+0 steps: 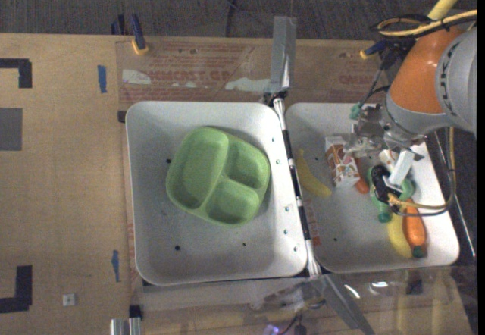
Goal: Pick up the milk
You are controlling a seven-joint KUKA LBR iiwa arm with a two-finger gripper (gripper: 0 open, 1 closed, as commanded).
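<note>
Hovering low over the bin [333,261] that holds the banana [313,180], the gripper [362,142] is right on top of its target, and this is the moment that counts! The milk carton [342,164], red and white, lies just beside the banana, on the side facing away from the green plate [220,174]. The gripper sits one place further out from the banana again, at the carton's upper corner. Touching it, or a whisker short? The slanted view does not settle that.

Open or closed? That cannot be told from here either, because the grey wrist below the orange band [424,76] covers the working end. What does show is the carton resting on the bin floor with its printed face in plain sight, and nothing visibly gripping it.

So the reading is this: the approach looks all but done, while the grasp and the lift are both left to do. The milk is not yet picked up.

The carton appears tipped at an angle to the banana rather than squared up with it, so the gripper may need to line up before it closes. The carrot [414,229] lies well apart from the banana, beyond the gripper, and should not get in the way. The banana itself, so close to the carton, is the neighbour to watch.
</note>
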